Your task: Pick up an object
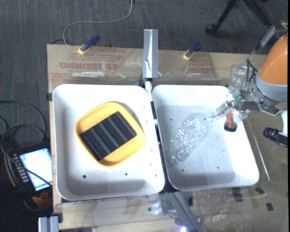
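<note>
At the right edge of the frame, the fingers hang over the right rim of the right bin, their tips blurred against a small orange-tipped part; whether they are spread or closed cannot be told. Nothing shows between them. A clear crinkled plastic bottle lies aslant in the middle of the right bin, apart from the fingers. In the left bin rests a yellow tray with a black ribbed insert.

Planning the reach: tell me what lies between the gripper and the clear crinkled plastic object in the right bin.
In the camera view, bare white bin floor separates the gripper from the clear crinkled plastic object.
</note>
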`<action>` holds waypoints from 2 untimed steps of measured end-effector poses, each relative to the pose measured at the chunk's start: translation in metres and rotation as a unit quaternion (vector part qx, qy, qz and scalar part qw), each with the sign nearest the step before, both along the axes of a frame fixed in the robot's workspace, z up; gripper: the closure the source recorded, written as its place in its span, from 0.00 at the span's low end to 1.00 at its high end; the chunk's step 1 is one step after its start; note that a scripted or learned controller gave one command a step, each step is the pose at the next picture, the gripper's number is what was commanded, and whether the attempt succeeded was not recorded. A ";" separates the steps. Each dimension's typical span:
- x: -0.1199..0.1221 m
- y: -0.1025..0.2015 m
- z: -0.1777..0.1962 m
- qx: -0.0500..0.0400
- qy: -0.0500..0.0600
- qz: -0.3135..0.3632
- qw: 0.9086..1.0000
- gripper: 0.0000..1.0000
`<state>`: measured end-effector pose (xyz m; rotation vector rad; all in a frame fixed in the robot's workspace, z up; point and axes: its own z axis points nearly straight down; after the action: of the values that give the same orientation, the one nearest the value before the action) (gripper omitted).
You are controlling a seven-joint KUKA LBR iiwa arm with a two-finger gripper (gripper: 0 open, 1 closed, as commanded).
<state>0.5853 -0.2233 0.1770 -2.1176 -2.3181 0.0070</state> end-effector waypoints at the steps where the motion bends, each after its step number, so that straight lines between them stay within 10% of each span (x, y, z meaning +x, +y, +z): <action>1: 0.020 -0.001 0.021 0.000 -0.001 0.024 1.000 0.00; 2: 0.076 -0.001 -0.004 -0.001 -0.001 0.049 0.999 0.00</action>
<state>0.6610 -0.2239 0.1731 -2.0036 -2.4206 0.0078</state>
